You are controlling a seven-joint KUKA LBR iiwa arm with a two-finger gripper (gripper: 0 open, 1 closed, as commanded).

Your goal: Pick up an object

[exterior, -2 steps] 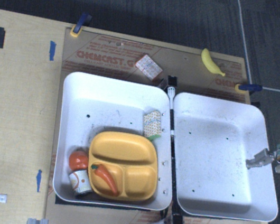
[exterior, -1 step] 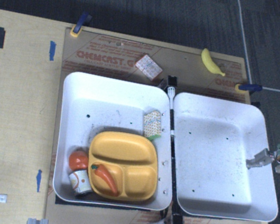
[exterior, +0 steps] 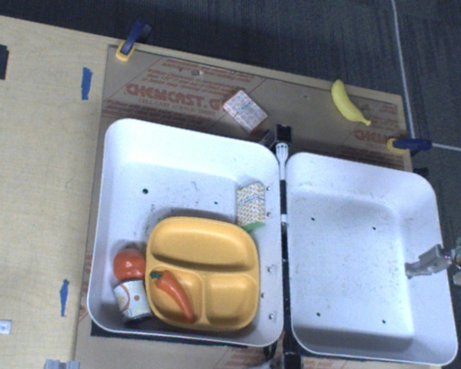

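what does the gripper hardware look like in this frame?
Little of it is in frame: the gripper is a slim, pale grey metallic piece at the right bin's right rim, backed by a small grey block with teal-green wiring or fittings. It is too small and blurred for markings.

High, slanted, over both bins (exterior: pixel 112 203)

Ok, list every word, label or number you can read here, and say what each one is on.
"CHEMCAST": red print on the brown sheet behind the left bin; the letters after it run under the small packet and are hidden.
More red print along the sheet's top and right edges: too blurred to read.
Small packet: patterned, nothing legible.
Pouch in the left bin: too small to read.
Can beside the yellow tray: markings unreadable.
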